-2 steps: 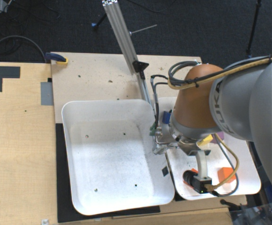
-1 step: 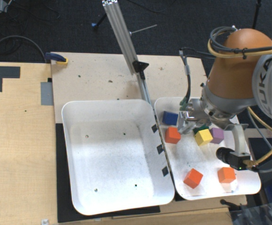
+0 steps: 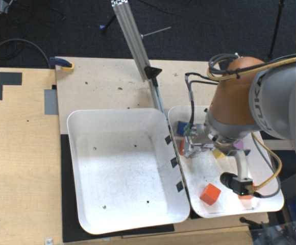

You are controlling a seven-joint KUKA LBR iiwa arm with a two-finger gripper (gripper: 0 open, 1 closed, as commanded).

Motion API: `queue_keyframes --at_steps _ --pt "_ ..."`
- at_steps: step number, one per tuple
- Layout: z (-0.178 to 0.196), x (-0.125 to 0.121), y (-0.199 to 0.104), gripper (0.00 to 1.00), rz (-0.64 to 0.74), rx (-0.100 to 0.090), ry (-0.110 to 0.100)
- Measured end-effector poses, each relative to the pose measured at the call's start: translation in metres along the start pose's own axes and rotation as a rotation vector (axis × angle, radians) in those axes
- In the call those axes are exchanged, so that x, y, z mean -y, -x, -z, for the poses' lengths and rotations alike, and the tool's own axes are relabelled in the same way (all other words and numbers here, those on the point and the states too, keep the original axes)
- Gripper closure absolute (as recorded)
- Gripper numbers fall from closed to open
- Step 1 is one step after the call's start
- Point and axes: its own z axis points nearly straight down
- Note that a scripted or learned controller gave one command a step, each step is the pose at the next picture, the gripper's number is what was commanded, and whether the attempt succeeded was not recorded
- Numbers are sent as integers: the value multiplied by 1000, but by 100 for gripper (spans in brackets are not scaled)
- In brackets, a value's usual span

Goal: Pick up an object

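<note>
My gripper [image 3: 190, 148] hangs low over the left part of the right bin [image 3: 273, 204], close to the wall shared with the left bin. Beside it, against that wall, I see a small red piece [image 3: 181, 147], and a blue object [image 3: 180, 128] lies just behind it. An orange cube [image 3: 210, 194] sits near the bin's front, apart from the gripper. A yellow piece [image 3: 219, 154] and a pink piece [image 3: 238, 145] peek out from under the wrist. Nothing can be made out between the gripper's tips.
The left bin [image 3: 75, 137] is bare white with dark specks. A slanted aluminium post [image 3: 136, 42] rises behind the bins, ending near their shared wall. A blue clamp [image 3: 61, 63] lies at the bench's back left. Black clips [image 3: 174, 162] sit on the dividing wall.
</note>
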Motion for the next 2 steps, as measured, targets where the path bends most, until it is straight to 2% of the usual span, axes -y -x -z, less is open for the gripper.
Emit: queue_keyframes --at_steps 1,2 --pt "13 17 48 100 -3 1 7" --pt "-19 17 -18 100 8 -3 3"
